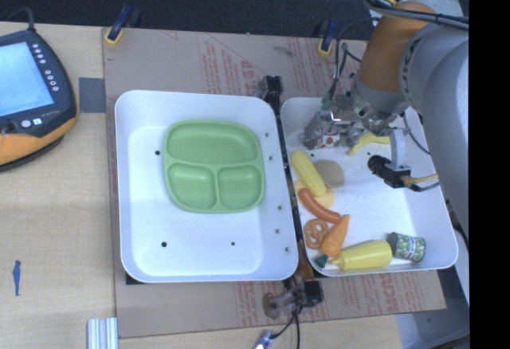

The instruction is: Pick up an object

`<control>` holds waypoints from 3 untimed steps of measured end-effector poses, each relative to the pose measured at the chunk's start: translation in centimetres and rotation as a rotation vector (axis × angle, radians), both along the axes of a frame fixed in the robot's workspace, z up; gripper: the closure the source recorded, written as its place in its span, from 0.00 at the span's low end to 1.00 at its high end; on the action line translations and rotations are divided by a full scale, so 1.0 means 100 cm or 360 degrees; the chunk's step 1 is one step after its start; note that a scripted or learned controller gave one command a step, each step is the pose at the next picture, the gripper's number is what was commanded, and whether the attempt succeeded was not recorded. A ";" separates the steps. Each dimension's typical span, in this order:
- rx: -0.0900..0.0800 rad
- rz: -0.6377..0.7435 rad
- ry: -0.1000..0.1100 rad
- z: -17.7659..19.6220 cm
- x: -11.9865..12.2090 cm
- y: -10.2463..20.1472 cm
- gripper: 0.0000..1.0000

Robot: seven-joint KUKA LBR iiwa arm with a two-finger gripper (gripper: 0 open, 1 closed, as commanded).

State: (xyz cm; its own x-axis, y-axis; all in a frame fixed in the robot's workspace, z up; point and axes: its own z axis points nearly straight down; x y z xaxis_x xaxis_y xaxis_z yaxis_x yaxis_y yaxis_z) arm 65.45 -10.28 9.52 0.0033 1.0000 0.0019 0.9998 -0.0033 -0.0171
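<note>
Inside two bins [135,180]: one green plate [213,165], one carrot [335,235].

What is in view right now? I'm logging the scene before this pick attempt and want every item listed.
White bins: two, side by side on the bench.
Divided plate: one, green, in the left bin.
Corn cob: one, yellow, right bin, near its left wall.
Hot dog: one, orange-red, below the corn.
Pretzel: one, orange, beside the carrot.
Carrot: one, orange, right bin.
Squeeze bottle: one, yellow with green cap, front of right bin.
Banana: one, yellow, near the gripper.
Control pendant: one, orange and grey, bench's left.
Gripper: one, over the right bin's rear.
</note>
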 end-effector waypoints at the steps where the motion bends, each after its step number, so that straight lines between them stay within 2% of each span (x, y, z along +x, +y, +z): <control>1: 0.0000 0.0000 -0.0002 0.000 0.000 -0.001 0.00; 2: 0.0002 0.0002 0.0009 -0.005 -0.002 0.009 0.00; 3: 0.0003 0.0004 0.0002 -0.005 -0.001 -0.001 0.00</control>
